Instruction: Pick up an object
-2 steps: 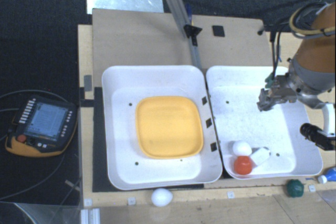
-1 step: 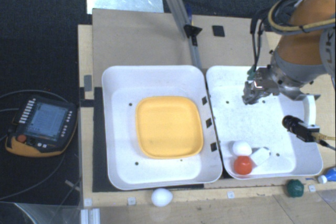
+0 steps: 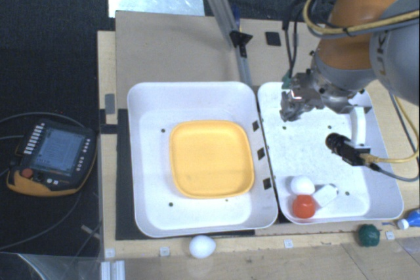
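Note:
A yellow square plate (image 3: 212,158) lies in the left bin (image 3: 147,141). In the right bin (image 3: 387,200), near its front edge, sit a white ball (image 3: 302,185), a red ball (image 3: 304,206) and a small white block (image 3: 326,194), all close together. My gripper (image 3: 289,111) hangs over the back left part of the right bin, well behind those three things and above bare bin floor. Nothing shows between its fingers.
A white egg-shaped thing (image 3: 202,246) lies on the bench in front of the left bin. A dark green ball (image 3: 369,235) rests outside the right bin's front right corner. A teach pendant (image 3: 50,154) sits to the left of the bench.

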Controlling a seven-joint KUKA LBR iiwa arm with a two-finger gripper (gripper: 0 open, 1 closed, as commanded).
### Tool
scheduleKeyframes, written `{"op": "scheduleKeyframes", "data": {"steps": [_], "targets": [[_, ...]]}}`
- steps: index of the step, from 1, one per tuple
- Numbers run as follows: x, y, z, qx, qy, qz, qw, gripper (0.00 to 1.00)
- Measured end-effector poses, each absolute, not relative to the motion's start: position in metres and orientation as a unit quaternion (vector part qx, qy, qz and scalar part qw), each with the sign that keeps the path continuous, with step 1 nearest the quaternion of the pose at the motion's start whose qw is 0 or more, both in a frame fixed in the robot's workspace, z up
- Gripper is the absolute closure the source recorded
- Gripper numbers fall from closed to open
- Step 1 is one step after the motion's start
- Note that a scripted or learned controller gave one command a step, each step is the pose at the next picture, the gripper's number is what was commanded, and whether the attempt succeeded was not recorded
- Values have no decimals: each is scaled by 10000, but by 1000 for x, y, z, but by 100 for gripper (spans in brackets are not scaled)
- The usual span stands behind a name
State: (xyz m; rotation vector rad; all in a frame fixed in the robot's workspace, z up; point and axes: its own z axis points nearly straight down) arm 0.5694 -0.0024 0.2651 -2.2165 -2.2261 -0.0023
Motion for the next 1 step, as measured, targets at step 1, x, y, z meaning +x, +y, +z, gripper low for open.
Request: {"op": "scheduleKeyframes", "data": {"steps": [1], "targets": [[596, 42, 253, -7058, -7084, -1, 4, 100]]}}
